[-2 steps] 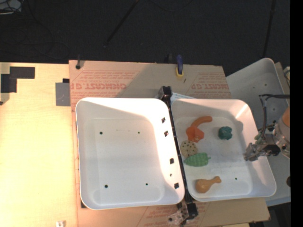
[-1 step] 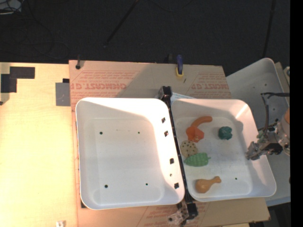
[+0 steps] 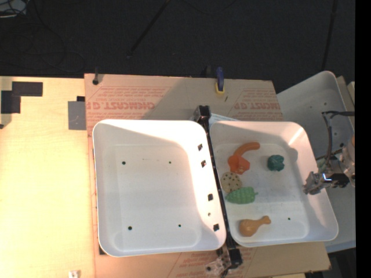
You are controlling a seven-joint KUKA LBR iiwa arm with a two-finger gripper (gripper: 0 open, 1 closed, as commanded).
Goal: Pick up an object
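The right white bin (image 3: 301, 133) holds several small toys. An orange curved piece (image 3: 243, 156) lies near its middle, with a teal lump (image 3: 275, 163) to the right of it. A tan spotted round piece (image 3: 231, 182) sits by the divider, touching a green bumpy piece (image 3: 241, 196) below it. A tan drumstick-shaped piece (image 3: 254, 225) lies near the front wall. My gripper (image 3: 322, 180) is small and dark at the bin's right rim, apart from all the toys, with nothing visibly in it.
The left white bin (image 3: 110, 155) stands beside the right one, joined by a black clamp strip (image 3: 210, 178). Both rest on a cardboard sheet (image 3: 151, 100) on a pale wooden bench. A blue and yellow clip (image 3: 219, 81) sits at the cardboard's back edge.
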